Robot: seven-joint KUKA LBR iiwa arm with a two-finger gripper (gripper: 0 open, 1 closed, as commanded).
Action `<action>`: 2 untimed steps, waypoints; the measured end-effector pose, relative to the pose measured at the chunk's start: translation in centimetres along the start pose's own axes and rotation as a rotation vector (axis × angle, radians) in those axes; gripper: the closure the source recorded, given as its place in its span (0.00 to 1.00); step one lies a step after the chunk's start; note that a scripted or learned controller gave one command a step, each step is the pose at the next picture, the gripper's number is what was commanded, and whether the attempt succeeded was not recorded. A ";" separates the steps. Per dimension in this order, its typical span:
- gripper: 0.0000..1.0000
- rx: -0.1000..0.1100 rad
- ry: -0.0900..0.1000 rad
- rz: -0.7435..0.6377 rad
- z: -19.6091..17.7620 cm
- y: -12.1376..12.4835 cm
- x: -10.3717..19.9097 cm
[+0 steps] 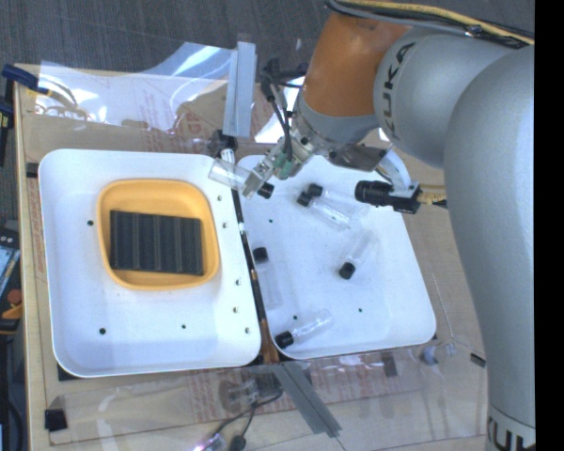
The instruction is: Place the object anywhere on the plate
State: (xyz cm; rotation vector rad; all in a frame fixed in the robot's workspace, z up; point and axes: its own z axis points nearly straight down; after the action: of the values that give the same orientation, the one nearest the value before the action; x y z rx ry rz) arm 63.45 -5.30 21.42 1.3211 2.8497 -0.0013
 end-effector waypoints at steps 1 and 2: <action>1.00 0.003 0.004 -0.163 2.4 -1.9 2.9; 1.00 0.000 0.000 -0.243 1.4 1.2 4.2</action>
State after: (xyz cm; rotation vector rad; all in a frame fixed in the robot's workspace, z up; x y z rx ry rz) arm 61.70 -1.34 20.01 0.9656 2.9890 -0.0009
